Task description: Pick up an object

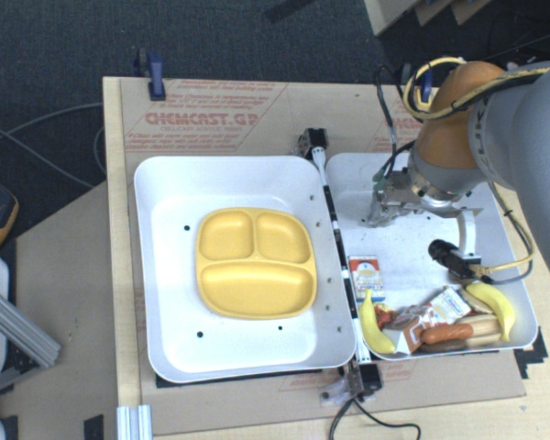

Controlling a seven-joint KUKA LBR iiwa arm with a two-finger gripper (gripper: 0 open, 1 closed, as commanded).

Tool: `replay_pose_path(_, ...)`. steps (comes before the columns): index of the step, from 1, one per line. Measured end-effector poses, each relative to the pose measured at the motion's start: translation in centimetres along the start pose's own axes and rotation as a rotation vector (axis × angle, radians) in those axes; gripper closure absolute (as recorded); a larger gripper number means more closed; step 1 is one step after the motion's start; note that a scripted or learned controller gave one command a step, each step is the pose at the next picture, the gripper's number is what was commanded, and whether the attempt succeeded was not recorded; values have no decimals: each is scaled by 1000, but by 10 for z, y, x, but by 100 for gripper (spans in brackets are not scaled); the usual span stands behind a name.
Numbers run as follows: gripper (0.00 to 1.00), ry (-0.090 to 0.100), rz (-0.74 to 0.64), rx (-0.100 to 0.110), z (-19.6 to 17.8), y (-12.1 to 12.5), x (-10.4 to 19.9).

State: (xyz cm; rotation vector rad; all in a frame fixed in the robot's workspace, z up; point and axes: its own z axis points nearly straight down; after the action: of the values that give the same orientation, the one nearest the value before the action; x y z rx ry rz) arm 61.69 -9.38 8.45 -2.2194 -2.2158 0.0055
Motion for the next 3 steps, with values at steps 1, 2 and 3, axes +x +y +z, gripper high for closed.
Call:
replay_pose_path(1,100,1,2,2,1,-67,-5)
replay_pose_path(2,100,-3,-5,-15,-1,28,0)
replay_pose_path(3,100,0,1,0,0,-30,-7)
